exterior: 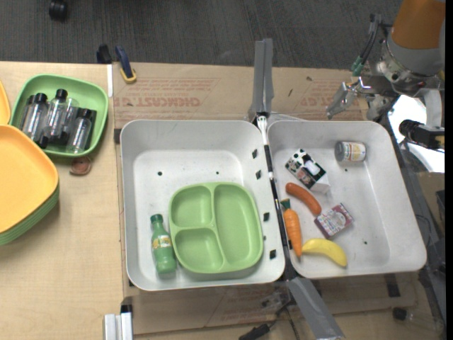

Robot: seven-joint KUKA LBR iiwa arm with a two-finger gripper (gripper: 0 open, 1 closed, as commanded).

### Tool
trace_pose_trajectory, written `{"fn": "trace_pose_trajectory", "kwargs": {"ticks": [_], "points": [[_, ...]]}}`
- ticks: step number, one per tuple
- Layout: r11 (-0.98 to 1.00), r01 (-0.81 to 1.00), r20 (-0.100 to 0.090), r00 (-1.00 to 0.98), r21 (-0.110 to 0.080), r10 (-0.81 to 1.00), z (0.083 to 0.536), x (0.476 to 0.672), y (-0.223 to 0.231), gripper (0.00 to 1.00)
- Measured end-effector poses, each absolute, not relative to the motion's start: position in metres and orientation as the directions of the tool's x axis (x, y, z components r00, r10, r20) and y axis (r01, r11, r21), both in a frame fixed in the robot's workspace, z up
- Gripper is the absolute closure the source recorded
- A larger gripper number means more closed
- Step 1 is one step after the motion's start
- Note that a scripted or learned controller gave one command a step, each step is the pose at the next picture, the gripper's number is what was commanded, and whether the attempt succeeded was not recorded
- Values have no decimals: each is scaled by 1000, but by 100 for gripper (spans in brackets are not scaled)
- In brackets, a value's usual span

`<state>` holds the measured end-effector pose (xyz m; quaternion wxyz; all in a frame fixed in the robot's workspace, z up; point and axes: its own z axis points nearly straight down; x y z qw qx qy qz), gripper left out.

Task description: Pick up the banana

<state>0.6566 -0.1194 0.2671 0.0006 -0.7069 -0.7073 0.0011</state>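
The yellow banana lies on its side near the front wall of the right bin, just right of a carrot. My gripper hangs above the back rim of the right bin, far behind the banana. Its fingers are spread open with nothing between them. The arm's orange band shows at the top right corner.
The right bin also holds a red sausage, a pink packet, a small can and a black-and-white box. In the left bin sit a green divided plate and a green bottle. A green tray of bottles and orange plates are at the far left.
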Motion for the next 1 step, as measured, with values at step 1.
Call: {"fn": "trace_pose_trajectory", "kwargs": {"ticks": [1], "points": [[2, 1000, -2, -2, -4, 1000, 275, 657, -120, 100]]}}
